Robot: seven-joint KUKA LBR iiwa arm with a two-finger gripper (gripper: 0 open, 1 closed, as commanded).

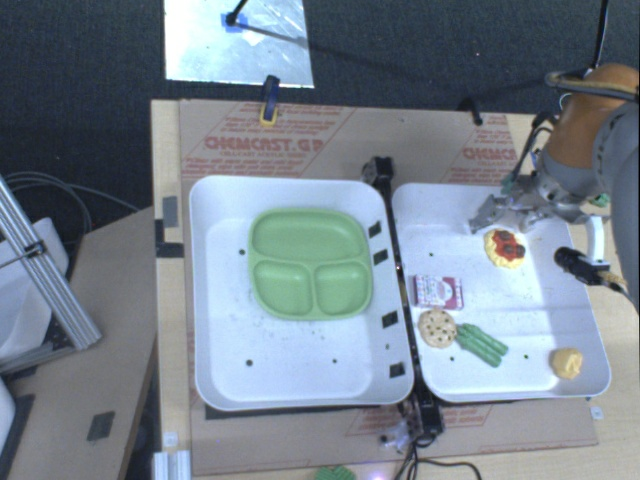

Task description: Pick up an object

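Note:
My gripper (501,221) hangs over the back of the right bin (590,313), reaching in from the right. Its fingers are open with nothing between them. Just below it lies a yellow toy with red spots (505,249), close to the fingertips but apart from them. Nearer the front of the same bin lie a pink and white packet (437,291), a round cookie (437,328), a green ridged piece (481,345) and a yellow lump (566,362) in the front right corner.
The left bin (215,298) holds a green divided plate (309,264). A black divider with clips (392,268) runs between the two bins. Bare white floor lies along the back left of the right bin.

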